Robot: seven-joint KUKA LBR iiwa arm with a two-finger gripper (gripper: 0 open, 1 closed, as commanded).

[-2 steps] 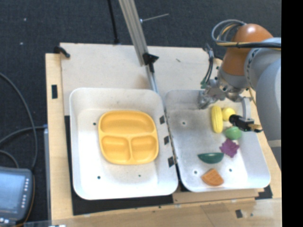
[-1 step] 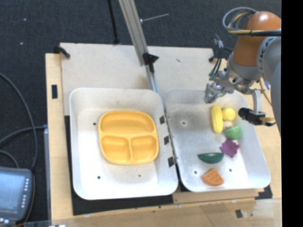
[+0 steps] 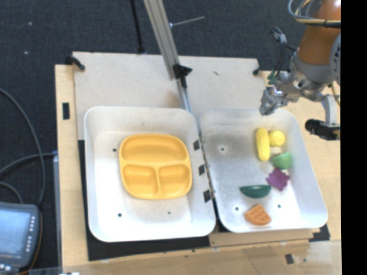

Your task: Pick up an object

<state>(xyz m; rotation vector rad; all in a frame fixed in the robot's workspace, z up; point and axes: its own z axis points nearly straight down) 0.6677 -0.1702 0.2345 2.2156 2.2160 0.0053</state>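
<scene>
The gripper [image 3: 268,109] hangs over the right bin's far rim, whether its jaws are parted I cannot tell, with the yellow corn cob [image 3: 262,144] just nearside below, long axis running toward them.

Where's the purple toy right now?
In the right bin, near its right wall: the purple toy lies just below the green piece.

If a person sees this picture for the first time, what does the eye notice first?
The big yellow divided tray in the left bin stands out most. Next come small colourful toy foods clustered in the right bin, such as a yellow corn cob. The end effector hangs over that bin's far edge.
</scene>
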